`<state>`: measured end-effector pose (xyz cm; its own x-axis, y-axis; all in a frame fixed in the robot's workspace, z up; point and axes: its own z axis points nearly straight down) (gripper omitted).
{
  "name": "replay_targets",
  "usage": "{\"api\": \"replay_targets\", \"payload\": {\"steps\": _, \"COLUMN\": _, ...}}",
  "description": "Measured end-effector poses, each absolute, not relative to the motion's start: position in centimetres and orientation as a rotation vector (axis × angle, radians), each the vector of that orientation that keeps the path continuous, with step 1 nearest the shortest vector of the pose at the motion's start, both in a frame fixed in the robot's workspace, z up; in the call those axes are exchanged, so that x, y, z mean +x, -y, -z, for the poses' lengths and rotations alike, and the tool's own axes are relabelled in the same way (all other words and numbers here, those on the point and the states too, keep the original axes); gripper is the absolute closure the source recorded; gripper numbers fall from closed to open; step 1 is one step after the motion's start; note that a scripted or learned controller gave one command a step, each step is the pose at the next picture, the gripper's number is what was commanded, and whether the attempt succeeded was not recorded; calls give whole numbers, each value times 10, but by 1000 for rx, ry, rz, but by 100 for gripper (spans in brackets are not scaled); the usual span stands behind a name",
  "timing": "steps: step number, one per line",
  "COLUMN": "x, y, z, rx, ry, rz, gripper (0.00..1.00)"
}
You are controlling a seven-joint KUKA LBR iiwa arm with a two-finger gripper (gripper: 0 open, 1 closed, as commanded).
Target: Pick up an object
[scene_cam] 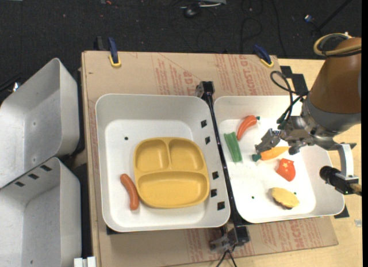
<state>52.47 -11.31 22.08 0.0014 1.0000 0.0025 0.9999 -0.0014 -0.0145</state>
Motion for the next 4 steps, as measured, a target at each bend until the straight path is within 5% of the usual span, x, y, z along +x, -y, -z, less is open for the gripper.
{"api": "replay_targets", "payload": {"steps": 1, "x": 527, "y": 113, "z": -228, "rx": -2219, "ry": 2222, "rz": -1, "gripper": 0}}
{"api": "replay_targets", "payload": {"steps": 4, "x": 525, "y": 121, "z": -90, "rx": -2220, "ry": 2216, "rz": -4, "gripper": 0}}
